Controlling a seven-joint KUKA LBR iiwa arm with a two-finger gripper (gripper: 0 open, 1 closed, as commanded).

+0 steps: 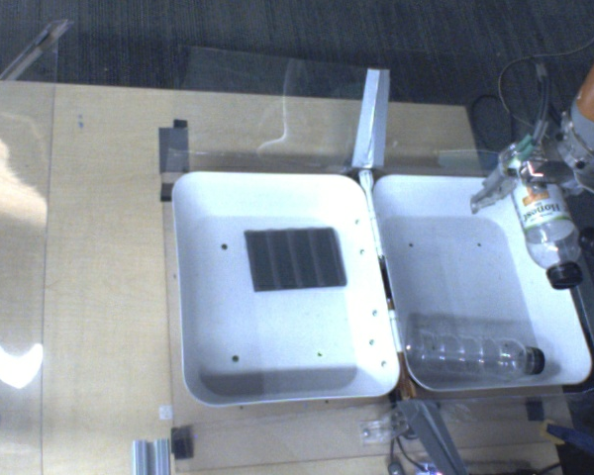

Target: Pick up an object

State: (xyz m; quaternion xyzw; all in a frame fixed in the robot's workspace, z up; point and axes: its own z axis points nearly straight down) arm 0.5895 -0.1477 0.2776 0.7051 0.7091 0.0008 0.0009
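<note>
My gripper hangs over the far right corner of the right bin. It is shut on a clear plastic bottle with a white label and a dark cap. The bottle slants down and to the right from the fingers, and its cap end sits over the bin's right rim. One grey finger sticks out to the left of the bottle. A second clear bottle with a dark cap lies on its side along the near wall of the right bin.
A dark ribbed rectangular pad lies flat in the middle of the left bin. A metal divider post rises between the bins at the back. Cables trail at the far right behind the arm.
</note>
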